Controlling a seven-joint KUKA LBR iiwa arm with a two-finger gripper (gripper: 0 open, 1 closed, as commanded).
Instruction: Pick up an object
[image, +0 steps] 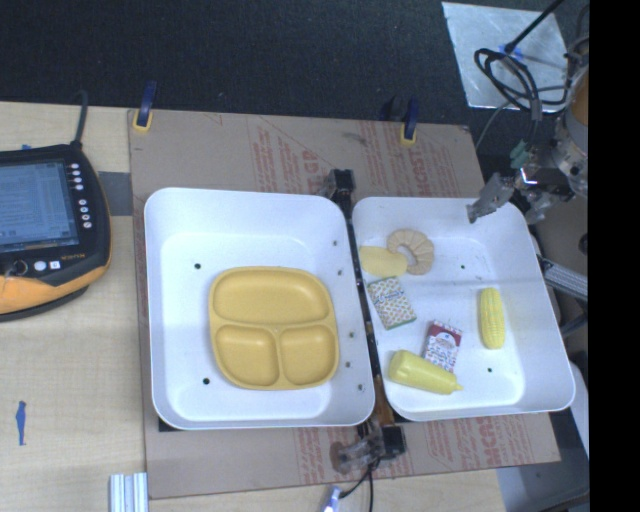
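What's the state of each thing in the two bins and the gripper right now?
gripper: above the right bin's far rim, holding nothing
yellow tray: flat in left bin, compartments bare
corn cob: lying in right bin
yellow bottle: on its side
red box: lying flat beside the bottle
patterned packet: flat, near the divider
ring-shaped piece: overlapping a yellow piece

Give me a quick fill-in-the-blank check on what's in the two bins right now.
1. The yellow divided tray lies in the ____ bin.
2. The corn cob lies in the ____ bin.
3. The divided tray has ____ compartments.
4. The gripper hangs over the right bin's ____ rim.

Missing words: left; right; three; far
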